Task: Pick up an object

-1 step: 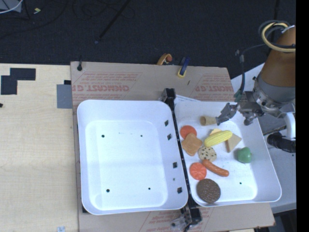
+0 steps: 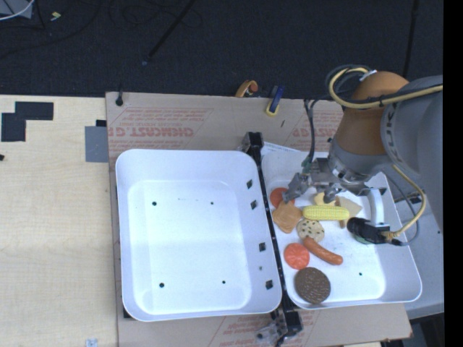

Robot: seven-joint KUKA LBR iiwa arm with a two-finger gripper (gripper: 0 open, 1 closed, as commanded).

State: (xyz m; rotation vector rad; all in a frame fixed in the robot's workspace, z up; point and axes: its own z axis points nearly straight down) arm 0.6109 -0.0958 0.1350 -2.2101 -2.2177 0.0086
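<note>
Right bin (image 2: 394,284): toy foods clustered at its left side, including corn cob (image 2: 325,212), spotted cookie (image 2: 309,230), sausage (image 2: 323,251), red disc (image 2: 296,256), brown disc (image 2: 312,285). Gripper (image 2: 312,183): low over the cluster's upper edge, just above the corn cob; finger spread cannot be told. Left bin (image 2: 145,165): adjoining.
</note>
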